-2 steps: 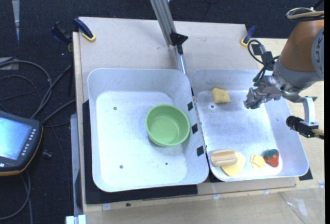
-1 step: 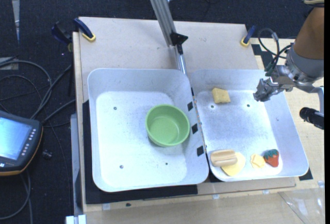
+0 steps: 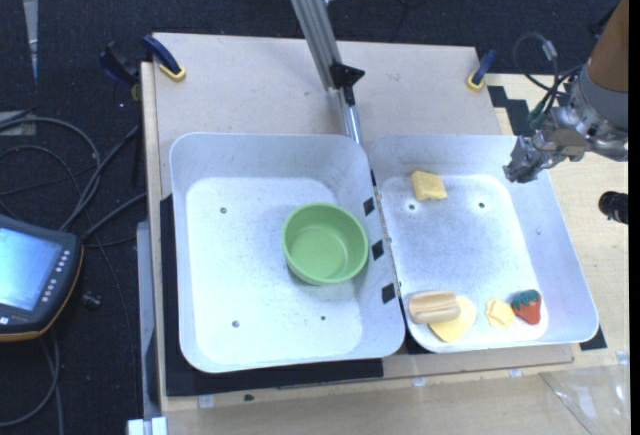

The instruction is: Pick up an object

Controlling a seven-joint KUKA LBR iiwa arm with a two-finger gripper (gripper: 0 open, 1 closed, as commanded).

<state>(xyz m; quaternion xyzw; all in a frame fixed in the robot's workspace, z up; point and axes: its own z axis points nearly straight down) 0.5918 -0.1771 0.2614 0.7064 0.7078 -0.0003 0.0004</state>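
Observation:
My gripper (image 3: 522, 168) hangs above the far right rim of the right bin (image 3: 545, 223), with nothing visible in it. Inside that bin a yellow block (image 3: 429, 186) lies near the far edge. Along the near edge lie a tan bread-like piece (image 3: 433, 305) on a yellow slice (image 3: 455, 325), a small yellow chunk (image 3: 500, 312) and a red strawberry-like toy (image 3: 527, 306). A green bowl (image 3: 324, 242) stands upright in the left bin (image 3: 200, 223), right of its middle.
A slanted metal pole (image 3: 310, 8) runs from the top down to the seam between the bins. Clamps (image 3: 165, 58) sit at the bench's far corners. A tablet (image 3: 30, 273) lies off the bench at left.

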